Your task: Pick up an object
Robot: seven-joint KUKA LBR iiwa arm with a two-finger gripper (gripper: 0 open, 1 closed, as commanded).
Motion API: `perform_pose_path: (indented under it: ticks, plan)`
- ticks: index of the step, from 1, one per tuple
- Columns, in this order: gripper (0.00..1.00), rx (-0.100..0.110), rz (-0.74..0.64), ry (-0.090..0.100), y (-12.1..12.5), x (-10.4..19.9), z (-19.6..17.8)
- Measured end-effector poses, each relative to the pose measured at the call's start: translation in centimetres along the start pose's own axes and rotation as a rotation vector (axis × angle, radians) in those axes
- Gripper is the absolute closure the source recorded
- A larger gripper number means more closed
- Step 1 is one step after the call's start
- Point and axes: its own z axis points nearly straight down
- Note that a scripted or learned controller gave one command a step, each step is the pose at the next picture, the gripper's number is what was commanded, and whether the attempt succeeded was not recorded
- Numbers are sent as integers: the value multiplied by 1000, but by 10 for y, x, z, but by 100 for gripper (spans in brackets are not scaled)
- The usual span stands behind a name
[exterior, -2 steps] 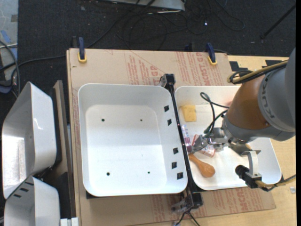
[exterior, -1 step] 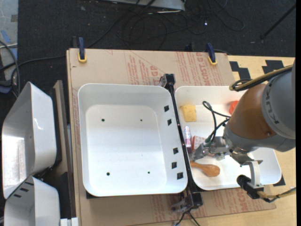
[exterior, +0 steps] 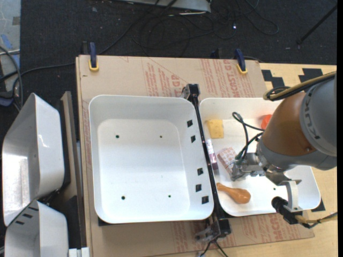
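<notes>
My gripper (exterior: 239,168) reaches down into the right bin (exterior: 236,107), its tip beside a clear crinkly packet (exterior: 226,157). The grey arm with its orange band (exterior: 286,127) covers much of that bin. A yellow sponge-like square (exterior: 215,127) lies at the bin's back left. An orange-brown pear-shaped object (exterior: 235,193) rests near the front, just below the gripper. A purple and white marker (exterior: 210,153) lies along the bin's left wall. A bit of an orange object (exterior: 266,120) peeks out behind the arm.
The left bin (exterior: 144,157) sits beside the right one, parted by a black divider bar (exterior: 202,149). Both stand on a cardboard sheet (exterior: 161,74) held by clamps. Grey tubs (exterior: 29,154) stand off the bench at the left.
</notes>
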Motion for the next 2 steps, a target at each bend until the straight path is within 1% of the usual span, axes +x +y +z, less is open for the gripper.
perform_pose_path:
  ticks: [1, 2]
  plan:
    - [0, 0, 2, 0, 0, 0, 0]
    - [0, -8, -5, -4, 78, -35, 8]
